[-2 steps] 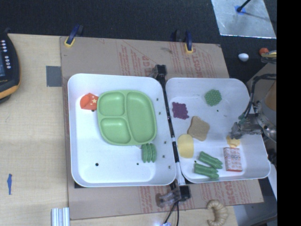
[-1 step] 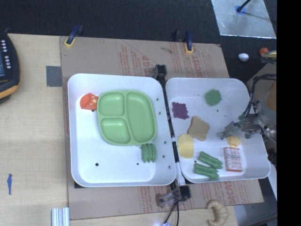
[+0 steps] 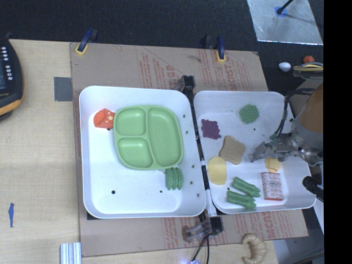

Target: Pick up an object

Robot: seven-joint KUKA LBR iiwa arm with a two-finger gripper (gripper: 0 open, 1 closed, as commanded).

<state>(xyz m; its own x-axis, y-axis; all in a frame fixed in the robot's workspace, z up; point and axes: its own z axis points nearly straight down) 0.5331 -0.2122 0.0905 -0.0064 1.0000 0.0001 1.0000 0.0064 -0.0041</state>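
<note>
Over the right bin (image 3: 220, 99), your gripper (image 3: 269, 150) hangs with its fingers spread and nothing between them. Just beside it lies a small yellow piece (image 3: 273, 164), with the tan bread slice (image 3: 232, 149) to that piece's left and the red-labelled packet (image 3: 272, 186) below it.

Bench (image 3: 38, 164): light wood top. Brown cardboard sheet (image 3: 165, 65) laid flat on it, held at far edge by yellow clamp (image 3: 83, 43) and blue-yellow clamp (image 3: 220, 49). On the cardboard, two shallow white bins side by side, touching: left bin (image 3: 110, 202), right bin (image 3: 220, 100). Grey tape patch (image 3: 62, 88) on bare wood left of sheet. Black-orange handset (image 3: 8, 78) at bench's left edge. Small blue mark (image 3: 11, 214) near front-left.
</note>
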